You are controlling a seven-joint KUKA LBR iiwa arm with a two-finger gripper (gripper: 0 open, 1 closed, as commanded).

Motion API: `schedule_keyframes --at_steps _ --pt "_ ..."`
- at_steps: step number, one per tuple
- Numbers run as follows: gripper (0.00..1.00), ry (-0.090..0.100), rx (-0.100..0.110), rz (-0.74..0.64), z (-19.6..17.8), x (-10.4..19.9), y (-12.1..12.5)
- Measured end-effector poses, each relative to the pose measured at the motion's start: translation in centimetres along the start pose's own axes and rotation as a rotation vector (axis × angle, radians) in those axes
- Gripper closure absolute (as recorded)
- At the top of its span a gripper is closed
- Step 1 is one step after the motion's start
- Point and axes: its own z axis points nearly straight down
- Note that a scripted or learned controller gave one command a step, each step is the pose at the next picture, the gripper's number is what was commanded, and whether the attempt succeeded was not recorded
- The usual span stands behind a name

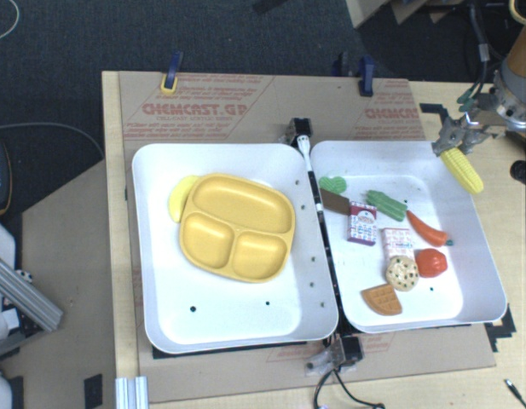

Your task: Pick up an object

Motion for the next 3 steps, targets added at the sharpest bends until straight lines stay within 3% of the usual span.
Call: schedule_keyframes --at_steps 1,3 --pt "1.0 0.002 0.006 0.0 -0.8 0.0 0.1" --pt "1.0 0.007 0.011 -0.005 -2.4 10.5 -0.5"
